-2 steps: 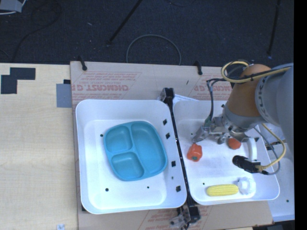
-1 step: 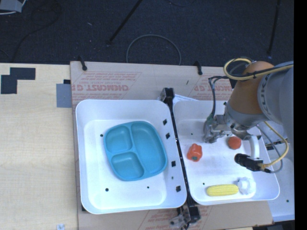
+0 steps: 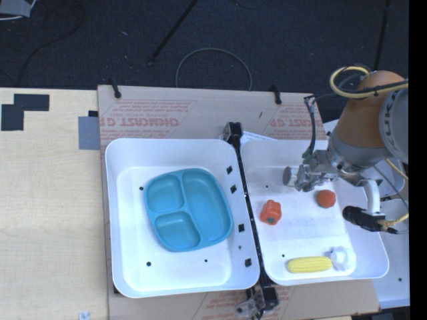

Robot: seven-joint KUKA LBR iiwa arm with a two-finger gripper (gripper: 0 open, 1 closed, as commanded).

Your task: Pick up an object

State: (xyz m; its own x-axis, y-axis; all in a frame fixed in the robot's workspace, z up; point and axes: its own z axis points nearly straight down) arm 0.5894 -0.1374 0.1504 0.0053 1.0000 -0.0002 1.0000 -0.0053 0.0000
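Observation:
My gripper (image 3: pixel 298 177) hangs over the upper middle of the right bin (image 3: pixel 287 153), its tip pointing left; nothing shows between its fingers. An orange pepper-like piece (image 3: pixel 270 211) lies below and to its left near the divider. A small red-orange tomato (image 3: pixel 325 199) sits just right of the gripper. A yellow corn cob (image 3: pixel 309 265) rests along the bin's front, with a small white object (image 3: pixel 339 257) at its right end. In the left bin (image 3: pixel 127 159) lies a blue divided plate (image 3: pixel 187 209).
A black divider bar (image 3: pixel 243 199) runs between the two bins. Cardboard (image 3: pixel 173 115) lies behind them, a pale wooden bench top (image 3: pixel 47 212) to the left. The arm's orange band (image 3: pixel 373 92) rises at the right.

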